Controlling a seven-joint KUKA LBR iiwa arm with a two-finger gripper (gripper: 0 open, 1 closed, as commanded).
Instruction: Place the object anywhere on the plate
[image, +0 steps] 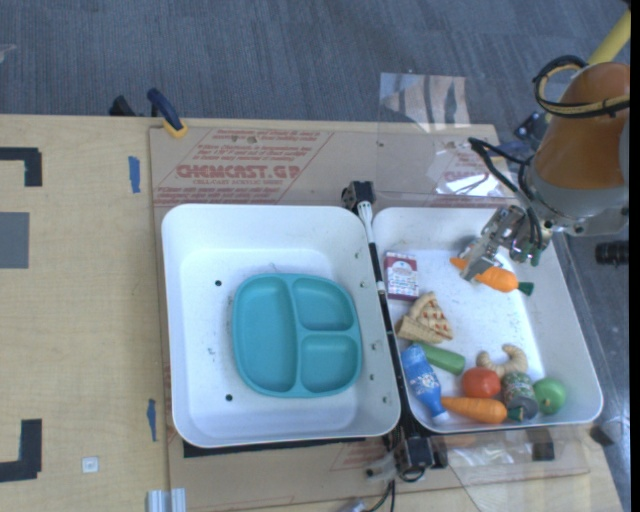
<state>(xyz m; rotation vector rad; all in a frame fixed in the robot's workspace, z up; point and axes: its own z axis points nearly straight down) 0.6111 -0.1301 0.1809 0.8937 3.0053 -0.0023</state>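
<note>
the object nearest the jaws is a small orange carrot (497, 279) with a green tip, lying in the upper right part of the right bin (560, 330). it rests on the bin floor, tilted slightly, directly beside the gripper (497, 252). whether the jaws are spread, pressed together or pinching the carrot cannot be told, because the wrist hardware covers the fingertips.

the plate (296, 334) is teal with three compartments and sits in the left bin (200, 260), well apart from the carrot. its compartments hold nothing.

other items in the right bin:
- a small red and white carton (402, 276) near the dividing wall.
- a waffle-pattern wedge (427, 320) just below the carton.
- a green cucumber piece (444, 358) below the wedge.
- a blue bottle (421, 381) near the lower left corner.
- a second carrot (474, 408), a tomato (481, 382), a tan curved piece (511, 356) and a green apple (548, 394) grouped along the lower edge.

the arm (580, 140) enters from the upper right. both bins rest on a cardboard sheet (250, 160) on the tabletop (70, 300).
</note>
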